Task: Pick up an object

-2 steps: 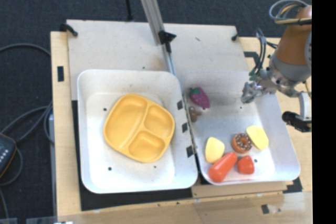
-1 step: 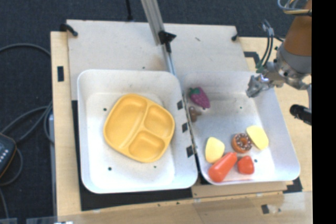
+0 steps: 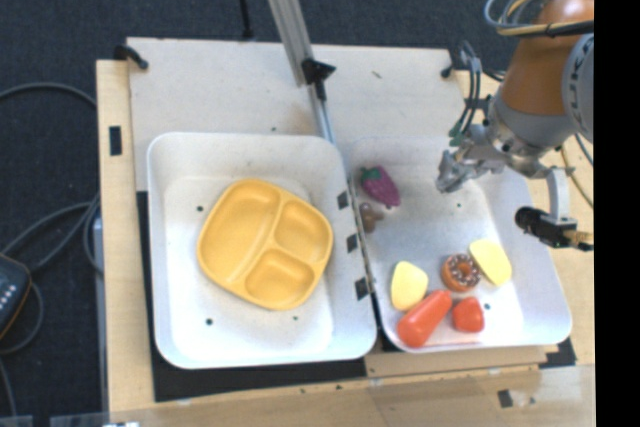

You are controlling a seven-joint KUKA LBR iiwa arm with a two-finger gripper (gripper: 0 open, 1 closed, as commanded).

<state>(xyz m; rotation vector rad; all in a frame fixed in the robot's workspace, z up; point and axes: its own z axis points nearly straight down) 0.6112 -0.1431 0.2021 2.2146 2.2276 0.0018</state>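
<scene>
The arm [image 3: 545,85] is clad in grey, with an orange band above the wrist (broad and glossy). Looped grey cables [image 3: 515,5] are carried at its top, and a metallic gripper [image 3: 452,173] is fitted below.

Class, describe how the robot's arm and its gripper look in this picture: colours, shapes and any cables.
The arm is thick and rounded, grey, with a broad orange band above the wrist. Pale looped cables sit at its top. The gripper is a small grey metal piece, with dark thin cables running by the wrist.
</scene>
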